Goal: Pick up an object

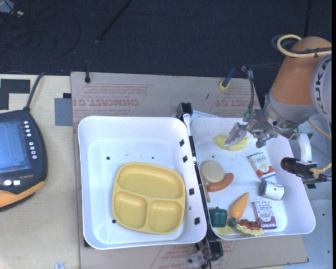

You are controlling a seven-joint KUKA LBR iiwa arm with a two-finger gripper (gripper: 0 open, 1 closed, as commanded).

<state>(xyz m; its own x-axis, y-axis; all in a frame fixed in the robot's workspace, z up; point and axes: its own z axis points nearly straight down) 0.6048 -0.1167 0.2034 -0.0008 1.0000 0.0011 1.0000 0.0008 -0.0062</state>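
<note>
— Cardboard-topped bench, two white bins; where's the gripper?
— Over the right bin, fingers spread, holding nothing. The yellow banana piece lies right beneath its tips, toward the far-left corner.

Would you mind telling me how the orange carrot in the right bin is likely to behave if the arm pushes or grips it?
The carrot looks like a smooth plastic toy, so it is probably stiff and light. Its tapered, rounded shape suggests it may roll or pivot when pushed, and could slip from a grip. It lies close to the green pepper, so a push may nudge that too.
</note>
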